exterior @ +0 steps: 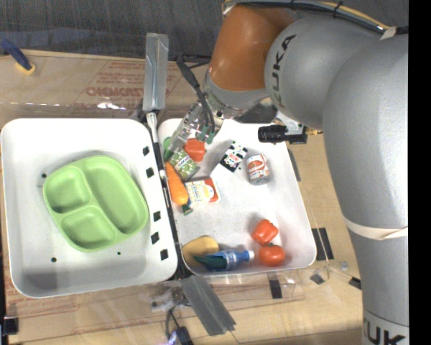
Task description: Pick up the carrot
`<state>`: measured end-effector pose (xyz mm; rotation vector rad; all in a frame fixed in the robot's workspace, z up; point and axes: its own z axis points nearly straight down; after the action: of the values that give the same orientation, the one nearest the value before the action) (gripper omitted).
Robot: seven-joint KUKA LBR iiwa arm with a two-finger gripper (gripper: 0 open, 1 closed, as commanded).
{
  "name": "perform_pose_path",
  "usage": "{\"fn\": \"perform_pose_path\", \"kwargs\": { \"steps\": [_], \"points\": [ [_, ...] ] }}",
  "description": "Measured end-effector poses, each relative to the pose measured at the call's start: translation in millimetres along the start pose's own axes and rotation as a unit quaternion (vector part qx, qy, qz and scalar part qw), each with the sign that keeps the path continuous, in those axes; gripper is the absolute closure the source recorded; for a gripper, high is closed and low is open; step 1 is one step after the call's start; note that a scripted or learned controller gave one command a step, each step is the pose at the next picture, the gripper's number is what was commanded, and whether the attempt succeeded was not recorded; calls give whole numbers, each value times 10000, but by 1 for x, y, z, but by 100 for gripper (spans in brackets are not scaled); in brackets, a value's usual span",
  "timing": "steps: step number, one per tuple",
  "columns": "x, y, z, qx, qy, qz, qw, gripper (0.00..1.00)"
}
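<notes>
The carrot [176, 184] is orange and lies in the right bin [302, 214] against its left wall, pointing roughly up and down. My gripper [195, 131] hangs over the bin's far left corner, above and slightly right of the carrot's top end. Directly under the gripper sits a small orange-red round piece [195, 149] with a green packet [181, 162] beside it. Nothing shows the carrot being held.
A small carton [204, 191] touches the carrot's right side. Also in the right bin are a black-and-white item [233, 157], a can [258, 169], a red pepper [265, 231], a tomato [271, 255], a blue bottle [228, 258] and a yellow piece [200, 246]. A green divided plate [95, 202] lies in the left bin [29, 157].
</notes>
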<state>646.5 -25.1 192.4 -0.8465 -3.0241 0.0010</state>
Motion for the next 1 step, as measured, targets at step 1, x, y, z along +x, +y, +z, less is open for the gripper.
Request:
{"fn": "perform_pose_path", "kwargs": {
  "steps": [1],
  "points": [
    [49,9,0,1,2,-2249,9744,100]
  ]
}}
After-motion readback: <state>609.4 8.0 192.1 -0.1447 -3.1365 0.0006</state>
